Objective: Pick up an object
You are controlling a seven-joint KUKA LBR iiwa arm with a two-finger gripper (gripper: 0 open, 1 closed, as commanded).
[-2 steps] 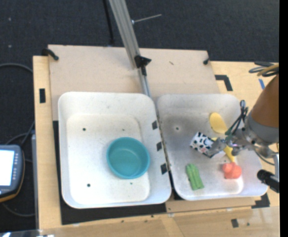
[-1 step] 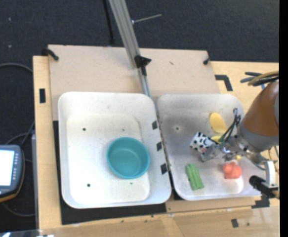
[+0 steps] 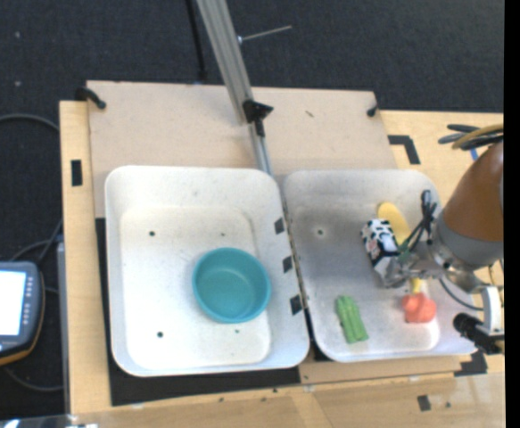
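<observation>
Gripper low in the right-hand bin

Gripper [image 3: 400, 270] of the grey arm sits low in the right shallow white bin [image 3: 331, 205], beside a black-and-white toy [image 3: 380, 237] and a yellow object [image 3: 393, 218]; its opening cannot be judged. An orange-red object [image 3: 419, 309] and green ridged piece [image 3: 350, 318] lie nearby; a teal round bowl [image 3: 231, 283] occupies the left bin [image 3: 144, 194]
</observation>
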